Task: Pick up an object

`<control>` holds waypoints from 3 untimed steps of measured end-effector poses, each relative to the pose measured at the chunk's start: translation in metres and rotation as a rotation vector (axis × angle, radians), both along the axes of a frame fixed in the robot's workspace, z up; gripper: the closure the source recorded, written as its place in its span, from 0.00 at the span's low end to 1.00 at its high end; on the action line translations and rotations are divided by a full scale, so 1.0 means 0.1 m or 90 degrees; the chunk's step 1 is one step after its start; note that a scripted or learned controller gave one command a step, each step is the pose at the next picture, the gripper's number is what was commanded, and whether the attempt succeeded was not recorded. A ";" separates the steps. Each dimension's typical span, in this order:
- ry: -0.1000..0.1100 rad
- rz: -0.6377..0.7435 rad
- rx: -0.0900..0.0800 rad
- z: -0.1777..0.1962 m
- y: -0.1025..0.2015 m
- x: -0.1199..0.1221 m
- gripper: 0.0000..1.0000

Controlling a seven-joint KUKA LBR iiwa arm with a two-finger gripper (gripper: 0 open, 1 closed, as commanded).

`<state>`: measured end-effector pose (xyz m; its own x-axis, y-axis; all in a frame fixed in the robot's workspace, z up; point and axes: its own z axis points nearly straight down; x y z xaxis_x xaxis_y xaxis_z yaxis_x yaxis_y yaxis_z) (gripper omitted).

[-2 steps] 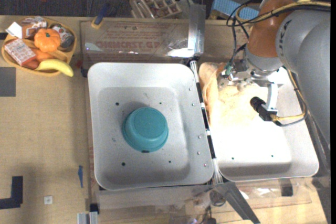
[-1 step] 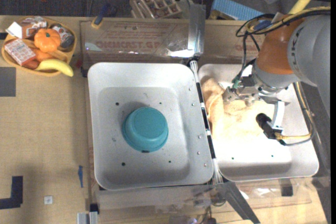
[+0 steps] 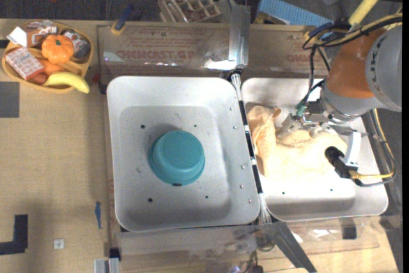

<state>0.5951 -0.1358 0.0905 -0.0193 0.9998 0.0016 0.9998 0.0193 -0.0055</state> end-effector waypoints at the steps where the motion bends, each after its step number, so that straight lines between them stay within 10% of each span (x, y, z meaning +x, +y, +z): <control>1: 0.001 -0.003 0.000 0.08 -0.02 -0.01 1.00; 2: 0.001 -0.003 0.000 0.08 -0.02 -0.01 0.00; 3: 0.004 -0.006 0.001 0.14 -0.05 -0.02 1.00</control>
<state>0.5934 -0.1403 0.1050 -0.0094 1.0000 0.0027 0.9999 0.0094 -0.0113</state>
